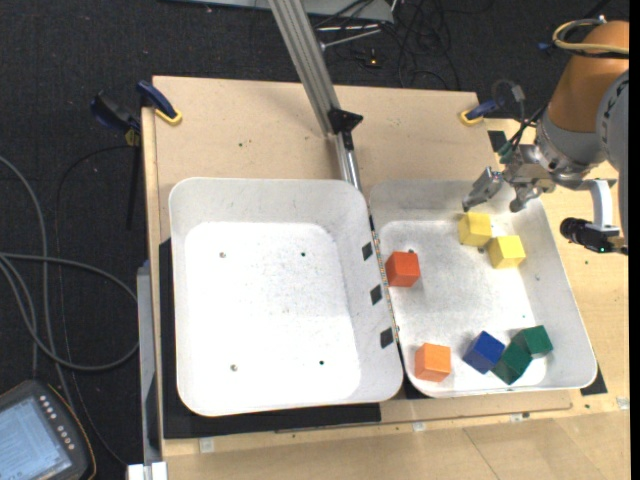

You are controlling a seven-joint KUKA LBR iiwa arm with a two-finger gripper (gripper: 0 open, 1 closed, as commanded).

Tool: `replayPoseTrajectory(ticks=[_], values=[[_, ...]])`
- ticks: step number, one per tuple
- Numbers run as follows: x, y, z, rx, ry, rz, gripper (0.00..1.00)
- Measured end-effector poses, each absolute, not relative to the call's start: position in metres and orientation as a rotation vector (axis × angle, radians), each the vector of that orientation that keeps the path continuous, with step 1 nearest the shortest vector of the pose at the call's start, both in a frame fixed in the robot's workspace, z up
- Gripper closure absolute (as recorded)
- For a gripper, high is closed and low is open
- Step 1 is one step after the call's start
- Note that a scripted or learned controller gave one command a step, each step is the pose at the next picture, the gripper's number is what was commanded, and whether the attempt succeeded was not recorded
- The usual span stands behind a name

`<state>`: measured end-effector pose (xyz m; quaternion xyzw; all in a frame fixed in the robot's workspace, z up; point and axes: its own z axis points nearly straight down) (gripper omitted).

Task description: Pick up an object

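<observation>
Two small yellow cubes [476,229] [507,251] sit just below our claw [494,196], whose fingers are spread apart, gripping nothing, above the right white plastic bin [560,288].

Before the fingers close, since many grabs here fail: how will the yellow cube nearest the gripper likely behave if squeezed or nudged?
The yellow cube looks rigid with flat faces, so it should probably slide, not roll. It seems to touch the second yellow cube, so a nudge may shift both. The gripper hovers near its upper edge; an off-centre squeeze could twist it on the smooth-looking right bin.
</observation>
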<state>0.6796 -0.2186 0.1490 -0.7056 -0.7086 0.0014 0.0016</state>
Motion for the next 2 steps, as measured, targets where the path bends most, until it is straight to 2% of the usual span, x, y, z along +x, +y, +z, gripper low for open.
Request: replayPoseTrajectory(ticks=[1, 2], values=[[0.679, -0.217, 0.096, -2.215, -2.224, 0.003, 0.00], [0.680, -0.217, 0.109, -2.216, -2.228, 0.002, 1.00]])
